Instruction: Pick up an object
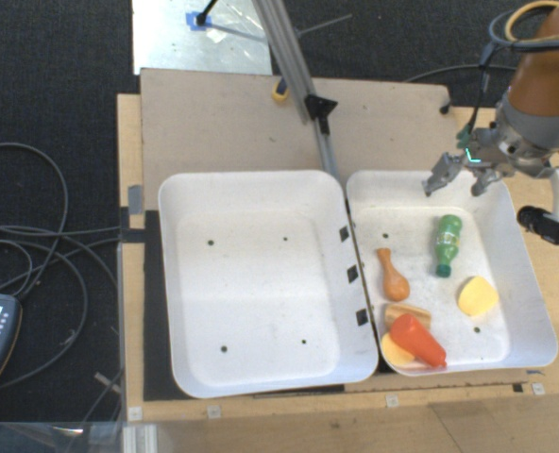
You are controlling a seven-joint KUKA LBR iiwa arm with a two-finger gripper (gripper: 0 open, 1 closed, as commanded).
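Note:
My gripper (460, 181) hangs open above the far edge of the right bin (516, 229), its two fingers spread wide with nothing between them. Below it in that bin stands a green bottle (447, 243). An orange drumstick-shaped toy (391, 273) lies left of the bottle. A yellow lemon-like piece (477, 296) rests toward the bin's right side. At the near left corner a red pepper (418, 339) lies over a yellow piece (395, 351) and a tan slice (407, 312).
The left bin (251, 281) sits beside the right one, joined by black clips along the shared rim. A slanted metal pole (294, 55) crosses the brown board behind the bins. Cables run over the dark floor at the left.

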